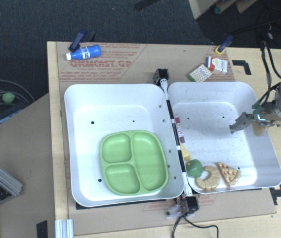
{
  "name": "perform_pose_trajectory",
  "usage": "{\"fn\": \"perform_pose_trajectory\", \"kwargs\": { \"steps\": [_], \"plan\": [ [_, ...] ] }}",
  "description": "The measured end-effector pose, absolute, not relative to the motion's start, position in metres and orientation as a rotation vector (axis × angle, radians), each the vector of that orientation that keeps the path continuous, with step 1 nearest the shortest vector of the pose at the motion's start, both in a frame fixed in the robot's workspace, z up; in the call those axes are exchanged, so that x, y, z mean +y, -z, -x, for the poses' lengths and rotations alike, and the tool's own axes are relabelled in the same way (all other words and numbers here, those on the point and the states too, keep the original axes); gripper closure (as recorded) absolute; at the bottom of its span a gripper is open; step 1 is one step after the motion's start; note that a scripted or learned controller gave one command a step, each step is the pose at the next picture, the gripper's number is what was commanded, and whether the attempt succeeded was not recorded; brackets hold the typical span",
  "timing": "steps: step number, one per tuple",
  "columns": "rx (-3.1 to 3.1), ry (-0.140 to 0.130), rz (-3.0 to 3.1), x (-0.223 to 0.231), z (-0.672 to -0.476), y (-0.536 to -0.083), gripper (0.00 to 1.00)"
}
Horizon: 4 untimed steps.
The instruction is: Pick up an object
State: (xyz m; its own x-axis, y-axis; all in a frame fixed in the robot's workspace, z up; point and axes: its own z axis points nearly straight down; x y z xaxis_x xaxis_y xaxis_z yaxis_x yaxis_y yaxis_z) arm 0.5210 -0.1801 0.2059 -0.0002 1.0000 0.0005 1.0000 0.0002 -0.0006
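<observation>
The right bin point(215, 98) holds three toy foods along its front edge: a green round fruit point(194, 168), a tan curled pastry point(207, 178) and a pizza slice point(228, 173). My gripper point(247, 127) hangs over the right side of this bin, above and to the right of the foods and well apart from them. It is open, with one grey finger point(237, 123) pointing left and nothing between the fingers. A green divided plate point(133, 161) lies in the left bin point(81, 133).
On the bench behind the bins lie a blue and white bottle point(83, 52) and two small cartons point(200, 73) point(218, 65). A black divider strip point(173, 123) runs between the bins. Cables hang at the far right.
</observation>
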Motion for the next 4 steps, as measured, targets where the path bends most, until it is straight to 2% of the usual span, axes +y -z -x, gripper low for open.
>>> {"fn": "perform_pose_trajectory", "kwargs": {
  "steps": [1,2,3,4],
  "plan": [
    [-2.223,0.001,2.221,-0.162,-0.567,-0.085,0.00],
    [-2.224,0.001,2.224,-0.208,-0.598,-0.152,0.00],
    [-2.224,0.000,2.220,-0.172,-0.647,-0.102,0.00],
    [-2.222,-0.001,2.217,-0.133,-0.640,-0.084,0.00]
  ]
}}
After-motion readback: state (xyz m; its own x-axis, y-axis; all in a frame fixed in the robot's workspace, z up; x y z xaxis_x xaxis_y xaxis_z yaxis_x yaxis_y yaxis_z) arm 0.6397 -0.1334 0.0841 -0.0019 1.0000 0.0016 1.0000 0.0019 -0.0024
